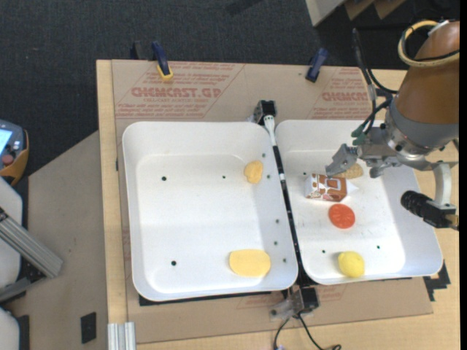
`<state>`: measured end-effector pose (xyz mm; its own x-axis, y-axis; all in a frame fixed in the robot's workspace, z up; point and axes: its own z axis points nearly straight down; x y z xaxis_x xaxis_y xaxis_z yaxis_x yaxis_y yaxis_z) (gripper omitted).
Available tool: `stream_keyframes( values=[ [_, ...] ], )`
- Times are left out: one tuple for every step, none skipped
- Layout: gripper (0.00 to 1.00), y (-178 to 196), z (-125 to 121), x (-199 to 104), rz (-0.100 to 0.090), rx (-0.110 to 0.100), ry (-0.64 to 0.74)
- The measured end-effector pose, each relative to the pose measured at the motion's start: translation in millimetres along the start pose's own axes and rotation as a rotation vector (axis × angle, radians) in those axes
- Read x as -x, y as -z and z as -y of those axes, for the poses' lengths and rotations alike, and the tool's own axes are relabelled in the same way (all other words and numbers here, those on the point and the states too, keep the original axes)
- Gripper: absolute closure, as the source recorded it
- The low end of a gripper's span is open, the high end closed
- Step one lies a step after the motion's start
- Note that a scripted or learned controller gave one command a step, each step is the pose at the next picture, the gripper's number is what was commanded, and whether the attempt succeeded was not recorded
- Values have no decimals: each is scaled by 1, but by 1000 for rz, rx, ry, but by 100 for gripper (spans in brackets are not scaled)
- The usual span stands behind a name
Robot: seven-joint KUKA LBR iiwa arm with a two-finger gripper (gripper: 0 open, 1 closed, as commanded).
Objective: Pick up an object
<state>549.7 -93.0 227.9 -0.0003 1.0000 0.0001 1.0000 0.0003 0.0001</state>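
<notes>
Five objects lie in two bins: two yellow pieces (249,262) in the left bin (146,217); a red-and-white packet (327,188), red disc (341,216) and lemon (351,264) in the right bin (408,257). The gripper (344,160) hangs just above the packet.

Red print reading "CHEMCAST GP" repeats across the brown protective sheet (219,86) under the bins.

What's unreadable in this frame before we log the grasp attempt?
- Gripper in the camera view: its tip sits over the red-and-white packet; contact with it cannot be judged from this slanted angle.
- A tan object next to the gripper: mostly hidden by the gripper, so it cannot be identified.
- Packet print: too small to read.
- Arm: cut off by the right and top edges.
</notes>
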Motion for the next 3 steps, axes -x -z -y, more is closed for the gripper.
stream_keyframes(
  values=[
    [0,-108,18,42,-1,-11,-5],
    [0,-145,38,24,0,-2,-1],
    [100,-133,37,25,1,1,-3]
  ],
)
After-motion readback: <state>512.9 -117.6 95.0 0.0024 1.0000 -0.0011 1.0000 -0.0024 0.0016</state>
